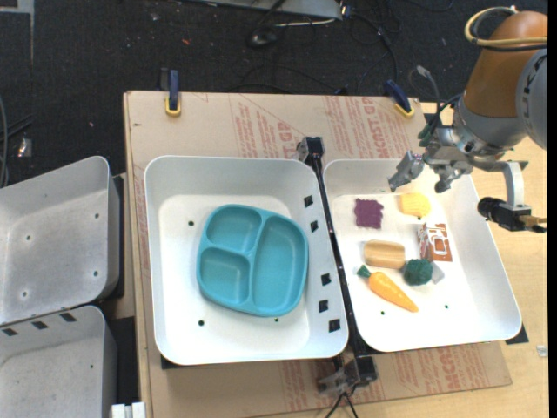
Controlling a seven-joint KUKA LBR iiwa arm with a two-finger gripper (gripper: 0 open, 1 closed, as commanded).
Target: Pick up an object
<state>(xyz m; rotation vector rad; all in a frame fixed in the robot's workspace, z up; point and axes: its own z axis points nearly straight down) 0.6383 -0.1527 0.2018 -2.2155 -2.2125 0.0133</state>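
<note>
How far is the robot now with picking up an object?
Nothing is lifted yet. The gripper hangs open above the right bin, nearest the yellow item, with nothing between its fingers. Still left: come down, close on one item and raise it.

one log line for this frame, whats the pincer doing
pincer: open, nothing held | position: above right bin's far edge | nearest: yellow item | left bin: teal tray | pick: not yet done

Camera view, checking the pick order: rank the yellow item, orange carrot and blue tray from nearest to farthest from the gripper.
1. Yellow item, just below the gripper, right bin.
2. Orange carrot, lower in the right bin.
3. Blue tray, left bin.
</note>
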